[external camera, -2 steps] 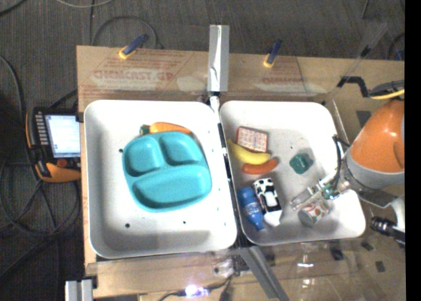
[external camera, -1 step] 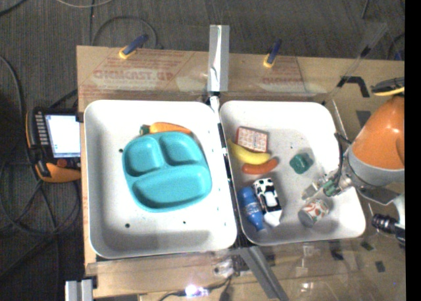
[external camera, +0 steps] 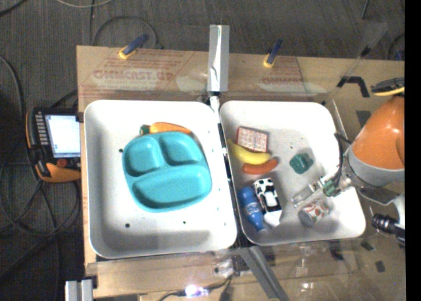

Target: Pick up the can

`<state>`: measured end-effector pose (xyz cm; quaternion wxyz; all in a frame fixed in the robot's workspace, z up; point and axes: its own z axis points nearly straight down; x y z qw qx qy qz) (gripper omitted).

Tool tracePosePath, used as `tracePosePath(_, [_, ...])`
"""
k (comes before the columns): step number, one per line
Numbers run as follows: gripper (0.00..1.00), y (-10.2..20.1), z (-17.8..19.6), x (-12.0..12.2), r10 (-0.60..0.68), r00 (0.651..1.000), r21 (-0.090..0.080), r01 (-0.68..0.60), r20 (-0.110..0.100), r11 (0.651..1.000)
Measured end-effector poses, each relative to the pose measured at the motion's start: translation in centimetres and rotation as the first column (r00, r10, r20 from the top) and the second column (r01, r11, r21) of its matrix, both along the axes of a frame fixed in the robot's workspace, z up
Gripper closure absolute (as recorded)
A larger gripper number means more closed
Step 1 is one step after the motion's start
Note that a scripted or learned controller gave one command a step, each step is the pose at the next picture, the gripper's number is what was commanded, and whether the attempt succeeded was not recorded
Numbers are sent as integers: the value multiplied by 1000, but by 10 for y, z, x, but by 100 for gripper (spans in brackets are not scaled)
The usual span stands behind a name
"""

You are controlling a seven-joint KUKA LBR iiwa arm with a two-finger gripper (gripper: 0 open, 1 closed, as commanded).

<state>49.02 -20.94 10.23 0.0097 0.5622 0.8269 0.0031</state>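
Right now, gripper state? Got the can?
Gripper: over the right bin, beside the can; open or closed cannot be told, and the can lies in the bin, not visibly held.

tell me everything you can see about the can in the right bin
The small metal can with a white and red printed label lies tipped on its side near the front right corner of the right white bin, its round end facing the camera's lower left. It looks silvery at the rim, with the label too blurred to read. The two-finger gripper sits just above and behind it, close to its upper edge; whether they touch is unclear. No other item in the bin touches the can.
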Motion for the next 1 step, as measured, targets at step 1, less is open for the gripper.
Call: tracePosePath(1, [0, -15, 87, -6, -67, 998, 4, 67, -20, 998])
